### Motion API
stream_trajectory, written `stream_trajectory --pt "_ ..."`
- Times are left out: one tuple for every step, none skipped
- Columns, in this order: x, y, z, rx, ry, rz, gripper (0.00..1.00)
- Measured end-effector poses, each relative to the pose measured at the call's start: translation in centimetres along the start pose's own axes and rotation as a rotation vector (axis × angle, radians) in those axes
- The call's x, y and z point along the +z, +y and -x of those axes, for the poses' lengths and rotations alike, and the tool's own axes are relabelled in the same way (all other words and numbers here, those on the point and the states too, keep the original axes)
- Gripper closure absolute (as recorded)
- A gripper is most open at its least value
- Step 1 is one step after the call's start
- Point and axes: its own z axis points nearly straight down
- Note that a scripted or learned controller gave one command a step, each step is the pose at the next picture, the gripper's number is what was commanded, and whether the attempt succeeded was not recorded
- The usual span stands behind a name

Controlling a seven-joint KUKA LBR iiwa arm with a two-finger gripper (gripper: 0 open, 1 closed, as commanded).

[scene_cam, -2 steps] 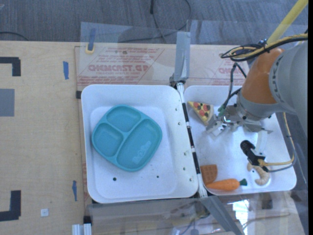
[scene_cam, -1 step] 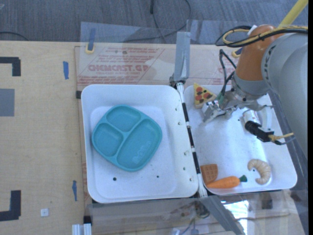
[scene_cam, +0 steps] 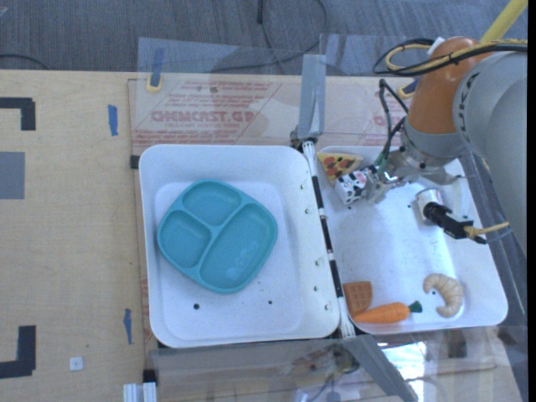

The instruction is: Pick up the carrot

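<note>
The orange carrot (scene_cam: 383,312) with a green tip lies on its side at the front edge of the right bin (scene_cam: 394,241). My gripper (scene_cam: 374,179) is at the far end of that bin, low over its back left corner and well away from the carrot. It is right beside a small black-and-white toy (scene_cam: 353,185). The grey wrist and orange band above it hide most of the gripper.
A pizza slice (scene_cam: 337,164) lies in the right bin's back left corner. A waffle piece (scene_cam: 358,294) touches the carrot's left end, and a croissant (scene_cam: 444,293) sits to its right. The left bin (scene_cam: 167,308) holds a teal divided plate (scene_cam: 218,235).
</note>
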Motion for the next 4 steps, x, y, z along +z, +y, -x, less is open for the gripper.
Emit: stream_trajectory --pt "-5.8 -6.5 -0.5 0.085 -0.012 0.059 1.00" --pt "-7.5 -16.0 -1.9 0.245 -0.005 0.058 1.00" --pt "-5.7 -19.0 1.5 0.182 -0.008 0.058 1.00" --pt "-6.0 -20.2 5.6 0.248 -0.009 0.061 1.00"
